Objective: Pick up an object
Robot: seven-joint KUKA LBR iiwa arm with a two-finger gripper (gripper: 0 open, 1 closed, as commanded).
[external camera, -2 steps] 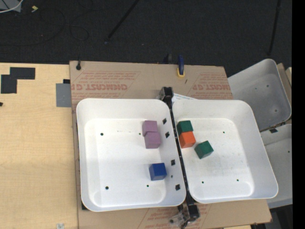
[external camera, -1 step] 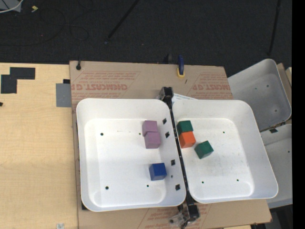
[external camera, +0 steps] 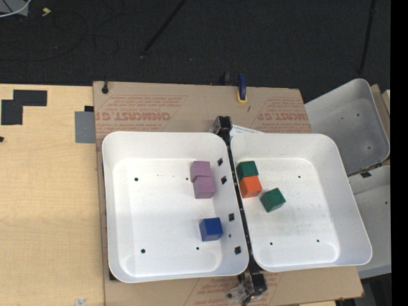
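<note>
Two purple blocks [external camera: 202, 178] sit touching each other near the upper right of the left bin [external camera: 127, 260]. A blue block [external camera: 210, 229] lies lower in the same bin, close to the divider. In the right bin [external camera: 331, 247], a green block [external camera: 247, 169] and an orange block [external camera: 250, 186] rest against each other by the left wall. Another green block [external camera: 273, 199] sits just right of them, turned at an angle.
The bins rest on a brown cardboard sheet [external camera: 159, 110] on a wooden bench. Black clips [external camera: 222, 125] join the bins along the middle seam. A blue and yellow clamp [external camera: 241, 88] stands at the cardboard's far edge. A white tilted panel [external camera: 350, 116] lies at the right.
</note>
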